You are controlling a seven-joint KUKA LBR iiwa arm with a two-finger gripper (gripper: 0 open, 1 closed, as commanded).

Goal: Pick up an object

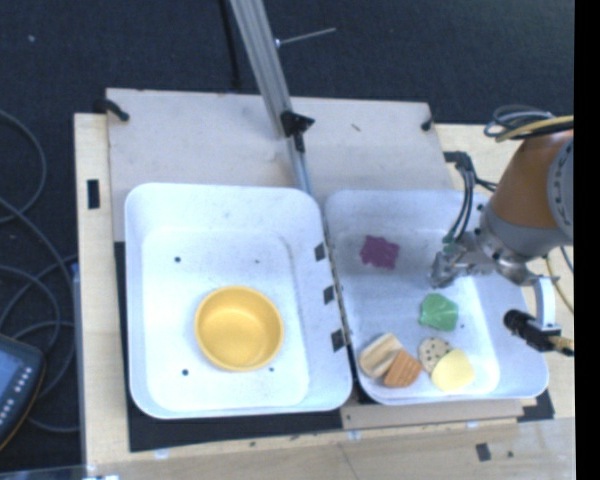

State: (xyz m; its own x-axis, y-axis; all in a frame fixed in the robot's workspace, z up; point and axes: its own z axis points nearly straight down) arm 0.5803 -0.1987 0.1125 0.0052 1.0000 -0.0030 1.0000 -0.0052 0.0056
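Nearest the camera, along the front wall of the right bin [520,383], lies a row of small pieces: a tan wedge [379,351], an orange piece [404,370], a speckled biscuit-like disc [434,349] and a yellow lump [454,370], the first two touching, the others packed just beside. Behind that row sits the green object [439,312], apart from its neighbours. My claw [448,265] hangs just beyond it, so the green object lies directly toward the camera from my tip and is, by my judgement, the likeliest target; it is roughly as wide as long, with no clear long axis. Farther back and to the left rests a purple piece [379,252], well apart. In the left bin [150,218] stands a yellow bowl [239,326]. Nothing is seen in my claw; whether it is spread or closed I cannot tell, as my wrist hides the tips and its height above the bin floor is unclear.
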